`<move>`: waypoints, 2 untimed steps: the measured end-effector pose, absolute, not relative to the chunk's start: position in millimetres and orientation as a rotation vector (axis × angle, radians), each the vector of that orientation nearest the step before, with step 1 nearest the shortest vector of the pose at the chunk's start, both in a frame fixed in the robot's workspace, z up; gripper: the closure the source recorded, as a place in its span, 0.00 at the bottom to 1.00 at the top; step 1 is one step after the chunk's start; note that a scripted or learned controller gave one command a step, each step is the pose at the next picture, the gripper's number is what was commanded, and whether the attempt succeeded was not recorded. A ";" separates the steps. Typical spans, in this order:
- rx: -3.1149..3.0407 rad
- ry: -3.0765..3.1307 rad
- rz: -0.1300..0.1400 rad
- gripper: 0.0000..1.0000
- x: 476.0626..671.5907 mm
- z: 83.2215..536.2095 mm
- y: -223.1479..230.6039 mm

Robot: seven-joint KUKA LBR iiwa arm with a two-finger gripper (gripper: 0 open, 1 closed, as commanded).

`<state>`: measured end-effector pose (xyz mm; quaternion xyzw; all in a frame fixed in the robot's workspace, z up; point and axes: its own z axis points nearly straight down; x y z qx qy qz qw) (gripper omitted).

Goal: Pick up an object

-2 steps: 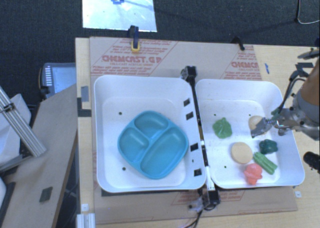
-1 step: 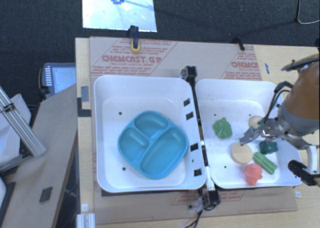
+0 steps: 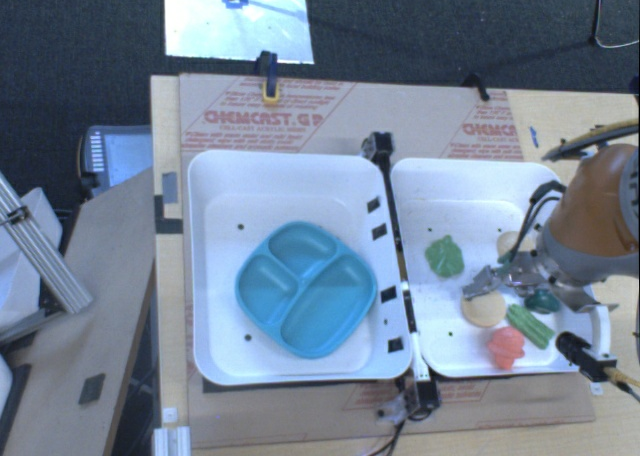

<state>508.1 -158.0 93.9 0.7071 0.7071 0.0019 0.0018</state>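
Note:
My gripper [image 3: 483, 286] hangs low in the right bin [image 3: 450, 179], at the end of the grey arm with its orange band [image 3: 600, 199]. Its tip is right over the upper edge of a tan round piece [image 3: 484, 312]. A green leafy piece [image 3: 444, 256] lies just to its left. Beside the wrist sits a small teal piece [image 3: 543, 299], with a green oblong piece [image 3: 530, 326] below it. Near the bin's front wall is a pink-red piece [image 3: 506, 345]. A pale beige piece [image 3: 509, 243] peeks out behind the arm.
The left bin [image 3: 215, 194] holds a blue divided plate [image 3: 305, 287]. A black clip strip [image 3: 390, 244] runs along the shared wall between the bins. Cables and a black fitting [image 3: 583, 354] sit at the right bin's front right corner.

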 end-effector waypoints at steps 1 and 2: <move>2.214 2.219 0.011 1.00 510.2 107.4 -157.7; 2.213 2.223 0.004 1.00 507.3 152.6 -153.2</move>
